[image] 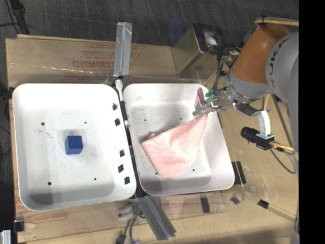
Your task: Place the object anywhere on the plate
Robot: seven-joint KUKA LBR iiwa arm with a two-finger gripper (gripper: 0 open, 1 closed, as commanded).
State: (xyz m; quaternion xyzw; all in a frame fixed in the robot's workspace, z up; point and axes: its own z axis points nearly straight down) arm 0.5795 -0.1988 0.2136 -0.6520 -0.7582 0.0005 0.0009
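Grey metal strip (155,218) at the front seam between the bins is closest and not in play. Behind it, the right bin (223,159) holds the pink cloth (175,149). Most of it lies on the bin floor, with one corner drawn up toward the bin's far right corner. The arm's claw (202,108) sits at that corner, fingers narrow and pinched on the cloth's tip, and a bit of pink pokes out above them. Looks like a small corner pinch, not a deep bite. The left bin (66,87) has a blue cube (74,144) on its floor, well apart from the arm.

Read: the cloth is the object in hand and the step is lift-and-carry. Can't tell from this view which surface is the plate, so confirm the target first.

Doing it well:
- Lift straight up until the cloth's low end clears the floor and the bin wall. It will hang long from a corner grip, so it needs height before any sideways travel.
- Move slowly. A thin pinch with dragging fabric is the likely slip point, and a snag on a rim would pull it free.
- Over the plate, lower until the hanging bulk lands and piles up, then open the claw. Releasing high lets it drape off the edge.
- Keep clear of the cube if the path crosses the left bin.
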